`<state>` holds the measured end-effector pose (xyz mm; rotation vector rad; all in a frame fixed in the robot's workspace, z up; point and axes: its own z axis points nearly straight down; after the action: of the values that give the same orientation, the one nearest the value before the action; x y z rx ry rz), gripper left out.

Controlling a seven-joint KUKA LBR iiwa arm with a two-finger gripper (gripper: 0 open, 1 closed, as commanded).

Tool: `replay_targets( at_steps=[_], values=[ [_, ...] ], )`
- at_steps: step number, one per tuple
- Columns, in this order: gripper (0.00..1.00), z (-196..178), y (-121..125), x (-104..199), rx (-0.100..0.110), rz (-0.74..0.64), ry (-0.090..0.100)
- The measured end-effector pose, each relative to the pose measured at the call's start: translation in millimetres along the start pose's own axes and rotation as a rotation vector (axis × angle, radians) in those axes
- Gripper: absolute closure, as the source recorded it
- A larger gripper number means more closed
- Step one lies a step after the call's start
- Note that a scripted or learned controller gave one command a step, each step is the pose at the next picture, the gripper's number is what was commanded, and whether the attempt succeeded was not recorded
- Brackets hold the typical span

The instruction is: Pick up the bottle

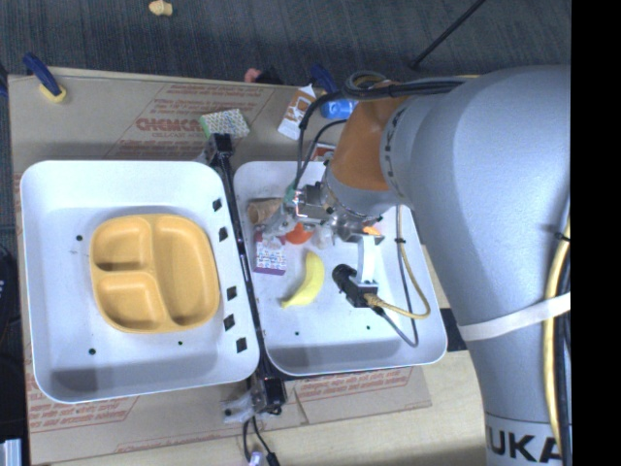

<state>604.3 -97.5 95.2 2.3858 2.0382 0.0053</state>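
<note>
Bottle [270, 245] first: it appears to be the small clear one with a purple and white label, lying on its side in the right bin [330, 346], up near that bin's left wall. The claw [303, 216] hangs low just beside it, at its upper right end, among some reddish and brown bits too jumbled to name. Whether the claw is spread, pressed together or pinching anything cannot be told, since the wrist covers it from above.

A little further out a banana [306, 282] lies just below and to the right of the bottle, close but not clearly touching. The grey arm [485, 212] with its orange band [361, 149] reaches across the bin's right half. Well apart, the left bin [58, 362] holds a yellow divided plate [155, 268].

My judgement of the risks: the claw sits toward one end of the bottle, so a close there could squeeze the smooth round body sideways and send it rolling against the wall or into the banana. The clutter beside it could also be caught instead, giving a lift with the wrong thing, or with nothing
</note>
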Motion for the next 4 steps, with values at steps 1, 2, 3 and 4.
replay_targets(
  at_steps=[1,2,3,4],
  values=[
    [1.0,-10.8,0.8,1.8,0.001,-0.005,0.004],
    [1.0,-97.1,-130.4,23.8,0.01,-0.178,0.002],
    [1.0,-96.9,-148.6,120.7,0.009,-0.077,0.0],
    [1.0,-179.5,-136.3,50.5,0.006,-0.31,0.0]
  ],
)
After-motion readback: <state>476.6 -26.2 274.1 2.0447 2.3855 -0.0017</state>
